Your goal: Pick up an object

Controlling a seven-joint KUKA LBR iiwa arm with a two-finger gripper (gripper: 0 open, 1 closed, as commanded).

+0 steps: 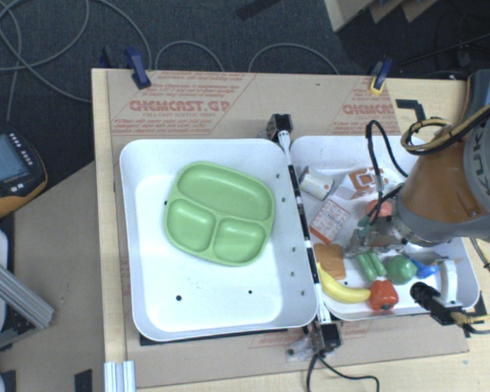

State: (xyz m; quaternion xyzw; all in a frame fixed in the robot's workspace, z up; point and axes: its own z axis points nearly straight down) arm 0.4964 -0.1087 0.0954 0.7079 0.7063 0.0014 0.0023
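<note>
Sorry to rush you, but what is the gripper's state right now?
Gripper: cannot be told; it is down in the right bin among the toy food.

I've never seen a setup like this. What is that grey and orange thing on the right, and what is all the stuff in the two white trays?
You are looking down at a slant from one fixed camera above a bench. The grey and orange shape is a robot arm reaching in from the right. Its claw hangs low over the right bin, among the clutter; whether it grips anything cannot be made out. That bin holds small toy foods and packets: a banana, a red pepper, green vegetables and a white box with red print. The left bin holds a green divided plate. The arm is meant to pick up one object.
</note>
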